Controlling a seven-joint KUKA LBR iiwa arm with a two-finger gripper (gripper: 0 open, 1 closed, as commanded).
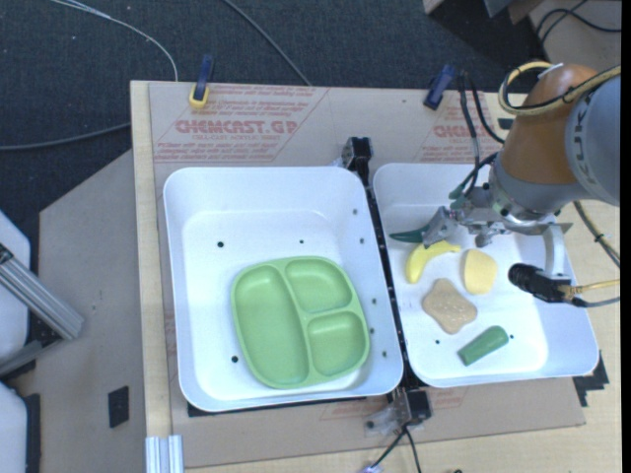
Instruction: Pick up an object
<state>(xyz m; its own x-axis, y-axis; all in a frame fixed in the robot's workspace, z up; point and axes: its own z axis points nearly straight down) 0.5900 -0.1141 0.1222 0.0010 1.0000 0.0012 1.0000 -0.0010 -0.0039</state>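
Note:
The right white bin (572, 358) holds several small objects. A yellow banana with a green stem (427, 257) lies near its left wall. A pale yellow rounded piece (480, 272) sits just right of the banana. In front of them lie a tan biscuit-like piece (450, 306) and a green block (483, 345). My gripper (471, 225) hangs low over the back of this bin, directly behind the banana and the yellow piece. Nothing shows as held in it.
The left white bin (197, 205) holds a green divided plate (299, 319) toward its front. The grey and orange arm (552, 136) covers the right bin's back right part. A black fitting with a cable (537, 282) sticks out right of the yellow piece.

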